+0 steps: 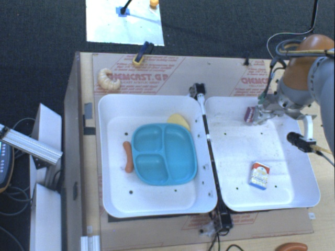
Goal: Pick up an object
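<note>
Camera view: gripper (255, 114), whether open or closed I cannot tell, hovers at the right bin (298, 192)'s twelve o'clock; small carton (259, 175) at five o'clock risks being missed.

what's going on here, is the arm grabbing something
The grey arm reaches in over the right bin, its gripper low at the bin's far end beside a small dark reddish object. Whether it grips that object can't be told. A small red and white box lies apart nearer the front. The left bin holds a blue divided tray, a hot dog and a yellow item.
</note>
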Tool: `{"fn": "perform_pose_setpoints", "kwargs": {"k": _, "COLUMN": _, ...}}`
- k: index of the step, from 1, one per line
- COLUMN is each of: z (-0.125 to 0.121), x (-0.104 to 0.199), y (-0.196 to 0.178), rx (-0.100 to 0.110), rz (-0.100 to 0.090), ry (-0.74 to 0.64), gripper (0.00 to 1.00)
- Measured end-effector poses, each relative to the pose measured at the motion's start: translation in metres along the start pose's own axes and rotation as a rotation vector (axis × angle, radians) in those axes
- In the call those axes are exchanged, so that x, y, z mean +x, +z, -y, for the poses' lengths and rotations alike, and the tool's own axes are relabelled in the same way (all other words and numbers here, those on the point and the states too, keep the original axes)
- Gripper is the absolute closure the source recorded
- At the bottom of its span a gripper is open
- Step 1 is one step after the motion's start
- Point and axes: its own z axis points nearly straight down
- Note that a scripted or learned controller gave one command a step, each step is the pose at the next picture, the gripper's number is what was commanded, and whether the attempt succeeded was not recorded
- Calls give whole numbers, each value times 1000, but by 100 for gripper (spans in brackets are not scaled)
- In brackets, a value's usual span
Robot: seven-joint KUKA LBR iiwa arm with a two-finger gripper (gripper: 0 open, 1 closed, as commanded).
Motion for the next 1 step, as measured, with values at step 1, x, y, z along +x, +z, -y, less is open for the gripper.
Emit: {"fn": "perform_pose_setpoints", "kwargs": {"k": 1, "z": 0, "x": 0, "y": 0, "rx": 0, "rz": 0, "ry": -1, "gripper": 0}}
